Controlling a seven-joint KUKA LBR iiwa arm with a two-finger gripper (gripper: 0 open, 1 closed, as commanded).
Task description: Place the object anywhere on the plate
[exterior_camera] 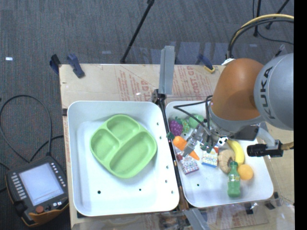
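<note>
Grey carpet surrounded the surface (110,78), which bore two white bins. Over the right bin (261,193), the fingers (199,140) hung spread, pinching nothing. Touching their tips lay an orange carrot (184,145), with small printed boxes (189,166) just below. Purple grapes (175,127) sat near on the left, a banana (236,150) and green bottle (233,181) right. Well apart leftward, the green plate (123,145) rested in the left bin (81,195).
</note>
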